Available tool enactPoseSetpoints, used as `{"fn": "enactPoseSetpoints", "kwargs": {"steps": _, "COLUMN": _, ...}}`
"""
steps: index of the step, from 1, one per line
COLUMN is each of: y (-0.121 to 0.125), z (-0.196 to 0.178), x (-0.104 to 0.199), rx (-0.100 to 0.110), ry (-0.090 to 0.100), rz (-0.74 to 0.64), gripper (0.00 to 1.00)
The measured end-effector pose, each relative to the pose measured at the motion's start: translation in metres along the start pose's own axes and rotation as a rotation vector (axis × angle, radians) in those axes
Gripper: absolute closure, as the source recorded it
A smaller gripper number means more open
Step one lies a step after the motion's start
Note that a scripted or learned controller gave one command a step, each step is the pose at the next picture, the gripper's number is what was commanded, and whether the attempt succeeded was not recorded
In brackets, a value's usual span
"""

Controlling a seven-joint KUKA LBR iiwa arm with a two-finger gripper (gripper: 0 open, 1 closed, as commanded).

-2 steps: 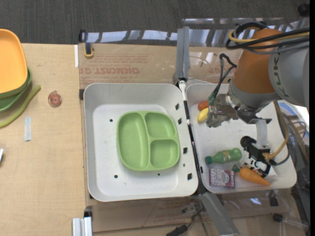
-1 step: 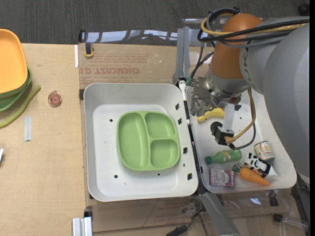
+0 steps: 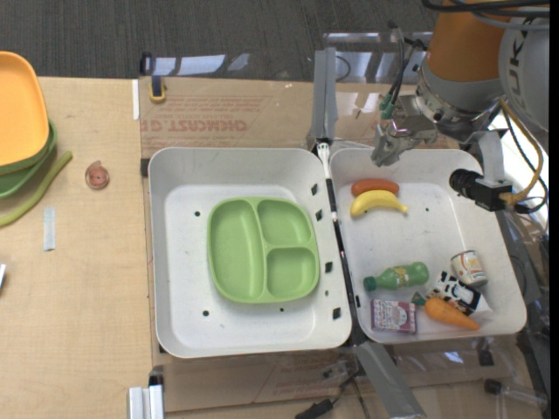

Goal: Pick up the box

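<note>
The gripper [image 3: 387, 153] hangs above the far left corner of the right bin [image 3: 502, 260], just over its back rim. At this angle it cannot be told whether it is open or closed, and nothing shows in its grasp. Above it, the grey wrist rises into the arm's orange band [image 3: 476, 7], beyond the right bin's far edge.

Inside the right bin, nearest the gripper, a red sausage [image 3: 375, 187] lies close to the back left corner, with a yellow banana [image 3: 377, 202] just in front of it, the two about touching. Both are apart from the gripper.

The box [image 3: 394, 315], pink and purple, lies flat against the right bin's near wall, left of the middle and well apart from the gripper. Just behind it a green bottle [image 3: 397, 277] lies on its side. To the box's right an orange carrot [image 3: 450, 314] lies along the same near wall, with a black-and-white carton [image 3: 458, 291] just behind it and a small can [image 3: 470, 267] behind that, toward the bin's right wall.

Touching the right bin's left wall is the left bin [image 3: 175, 260], which holds a green divided plate [image 3: 262, 250]. Far to the right bin's left, on the wooden bench [image 3: 79, 321], an orange plate [image 3: 17, 112] rests on green ones.
</note>
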State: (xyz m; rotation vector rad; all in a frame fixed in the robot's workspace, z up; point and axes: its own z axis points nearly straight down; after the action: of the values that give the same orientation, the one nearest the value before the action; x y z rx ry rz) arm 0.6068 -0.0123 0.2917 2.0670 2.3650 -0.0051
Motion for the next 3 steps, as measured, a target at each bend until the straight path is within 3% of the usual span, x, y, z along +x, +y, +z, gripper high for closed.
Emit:
{"fn": "enactPoseSetpoints", "kwargs": {"steps": 1, "y": 0.040, "z": 0.041, "x": 0.010, "rx": 0.001, "ry": 0.000, "rz": 0.318, "gripper": 1.00}}
{"fn": "enactPoseSetpoints", "kwargs": {"steps": 2, "y": 0.043, "z": 0.033, "x": -0.074, "rx": -0.002, "ry": 0.000, "rz": 0.014, "gripper": 1.00}}
{"fn": "enactPoseSetpoints", "kwargs": {"steps": 3, "y": 0.032, "z": 0.048, "x": -0.150, "rx": 0.001, "ry": 0.000, "rz": 0.383, "gripper": 1.00}}
